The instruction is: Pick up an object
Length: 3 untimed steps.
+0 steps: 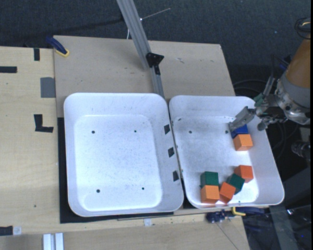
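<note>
In the right bin [198, 139] my gripper [248, 127] hangs low over the far right part and stands open. Its grey left finger [239, 121] slants down to a blue block [240, 132], whose top edge it partly hides. Touching the blue block on its near side is an orange block [243, 142]. Nothing sits between the fingers. Near the front of the same bin lies a cluster: a green block [209, 178], an orange block [210, 192], another orange block [227, 190], a dark green block [236, 182] and a red-orange block [245, 172].
The left bin [115, 155] stands beside the right one, their rims meeting in the middle. A grey metal pole [138, 27] slants down from the top to the bins' far edge. The wooden bench [21, 113] stretches to the left.
</note>
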Each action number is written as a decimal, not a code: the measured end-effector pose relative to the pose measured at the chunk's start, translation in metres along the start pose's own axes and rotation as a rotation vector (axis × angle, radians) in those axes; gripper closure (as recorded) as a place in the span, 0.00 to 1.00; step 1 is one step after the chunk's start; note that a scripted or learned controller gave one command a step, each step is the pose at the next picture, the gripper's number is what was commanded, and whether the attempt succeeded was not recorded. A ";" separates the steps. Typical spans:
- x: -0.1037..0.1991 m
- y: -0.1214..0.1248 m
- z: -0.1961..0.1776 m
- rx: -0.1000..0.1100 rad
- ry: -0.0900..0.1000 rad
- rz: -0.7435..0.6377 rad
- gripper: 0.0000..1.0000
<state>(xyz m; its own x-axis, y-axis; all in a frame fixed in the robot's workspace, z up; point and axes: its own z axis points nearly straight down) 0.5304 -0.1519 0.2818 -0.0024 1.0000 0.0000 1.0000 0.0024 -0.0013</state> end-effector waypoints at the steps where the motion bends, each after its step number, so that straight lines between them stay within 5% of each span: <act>1: 0.000 0.000 0.000 0.000 0.000 0.000 0.00; 3: 0.007 -0.001 0.089 0.005 0.001 0.000 0.00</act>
<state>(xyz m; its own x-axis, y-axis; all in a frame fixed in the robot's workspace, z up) 0.5293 -0.1446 0.1927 -0.0022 1.0000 0.0006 1.0000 0.0022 -0.0064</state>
